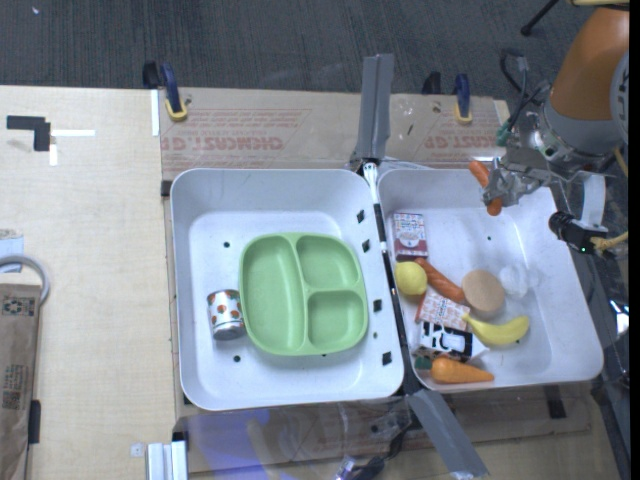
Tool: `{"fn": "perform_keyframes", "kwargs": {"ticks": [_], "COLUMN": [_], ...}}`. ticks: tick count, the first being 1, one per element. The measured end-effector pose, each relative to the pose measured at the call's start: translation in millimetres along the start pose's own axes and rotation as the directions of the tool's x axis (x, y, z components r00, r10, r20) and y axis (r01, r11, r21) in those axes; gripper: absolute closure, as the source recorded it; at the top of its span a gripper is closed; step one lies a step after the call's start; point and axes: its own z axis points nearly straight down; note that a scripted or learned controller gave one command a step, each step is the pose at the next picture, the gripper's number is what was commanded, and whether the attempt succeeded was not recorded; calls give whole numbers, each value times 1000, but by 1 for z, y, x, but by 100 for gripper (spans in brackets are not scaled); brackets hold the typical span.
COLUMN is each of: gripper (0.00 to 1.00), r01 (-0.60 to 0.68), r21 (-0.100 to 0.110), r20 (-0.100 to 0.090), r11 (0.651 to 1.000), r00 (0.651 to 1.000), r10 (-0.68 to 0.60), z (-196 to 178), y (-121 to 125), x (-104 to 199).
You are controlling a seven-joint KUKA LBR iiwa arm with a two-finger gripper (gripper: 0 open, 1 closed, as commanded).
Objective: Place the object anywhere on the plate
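Observation:
A green plate (300, 293) with three compartments lies in the left bin (190, 268), with nothing on it. My gripper (503, 186) hangs over the back right part of the right bin (560, 368), far to the right of the plate. It is shut on a small orange carrot (482, 174), whose ends stick out above and below the fingers. The grey arm with its orange band (590, 53) comes in from the upper right.
A small printed can (226, 314) stands in the left bin, just left of the plate. The right bin holds a small carton (409, 234), a lemon (410, 278), two carrots (460, 371), a tan disc (483, 291), a banana (502, 330) and snack packets (444, 313).

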Motion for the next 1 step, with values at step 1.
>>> {"fn": "perform_keyframes", "kwargs": {"ticks": [1], "gripper": [100], "r01": [-89], "r21": [1], "r20": [-1], "r11": [996], "r00": [996], "r10": [89], "z": [14], "y": [-24], "x": [76]}}
